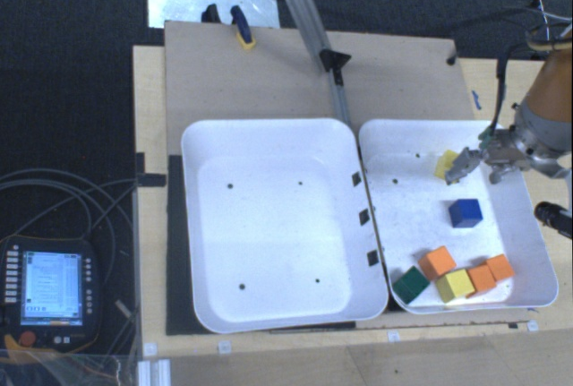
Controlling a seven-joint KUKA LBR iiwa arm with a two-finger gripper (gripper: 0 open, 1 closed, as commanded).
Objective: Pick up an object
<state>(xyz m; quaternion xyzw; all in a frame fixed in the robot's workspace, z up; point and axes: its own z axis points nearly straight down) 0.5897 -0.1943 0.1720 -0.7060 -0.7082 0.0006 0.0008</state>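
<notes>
A: Where's the yellow block?
B: Right bin, upper middle, touching the gripper. Whether it's gripped, I can't tell.
A: Handling?
B: Probably light, rigid; pinch 2 flat sides.

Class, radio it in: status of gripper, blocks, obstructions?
Gripper low in right bin, beside yellow block. Grasp unconfirmed. Blue block nearby, apart.

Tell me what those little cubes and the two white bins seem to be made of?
The cubes, like the blue one and the green one, look like painted wood or matte plastic: flat solid colour, sharp edges, no gloss. The left bin and the right bin look like thin moulded plastic: smooth white, rounded corners, rolled rims.
</notes>
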